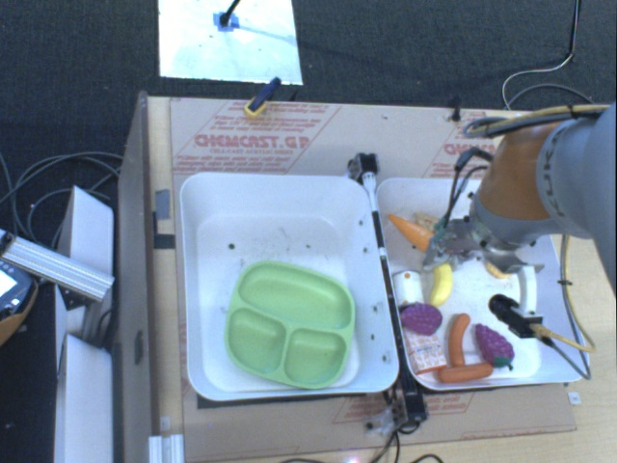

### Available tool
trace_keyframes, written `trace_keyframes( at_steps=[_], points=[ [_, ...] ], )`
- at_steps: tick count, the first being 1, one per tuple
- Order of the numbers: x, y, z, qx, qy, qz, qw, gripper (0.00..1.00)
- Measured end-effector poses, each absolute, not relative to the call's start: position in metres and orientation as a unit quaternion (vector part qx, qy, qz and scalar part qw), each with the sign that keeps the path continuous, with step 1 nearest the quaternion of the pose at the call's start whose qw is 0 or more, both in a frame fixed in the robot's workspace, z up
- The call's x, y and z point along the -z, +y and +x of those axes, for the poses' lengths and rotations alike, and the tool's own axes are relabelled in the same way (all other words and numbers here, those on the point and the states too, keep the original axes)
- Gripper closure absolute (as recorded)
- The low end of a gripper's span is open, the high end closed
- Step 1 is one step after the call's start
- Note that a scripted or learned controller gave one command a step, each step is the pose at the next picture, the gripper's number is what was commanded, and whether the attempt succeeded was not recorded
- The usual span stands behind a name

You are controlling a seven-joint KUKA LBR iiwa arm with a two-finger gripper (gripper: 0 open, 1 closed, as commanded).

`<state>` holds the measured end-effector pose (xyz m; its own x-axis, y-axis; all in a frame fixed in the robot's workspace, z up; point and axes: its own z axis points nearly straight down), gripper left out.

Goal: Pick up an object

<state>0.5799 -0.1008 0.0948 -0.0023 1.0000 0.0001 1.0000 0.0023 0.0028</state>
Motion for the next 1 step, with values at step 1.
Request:
trace_keyframes(
  at_steps=[1],
  points=[
    [-0.1856,-0.0473,0.5844,-0.0019,0.709,0.706,0.001,1.0]
  ],
)
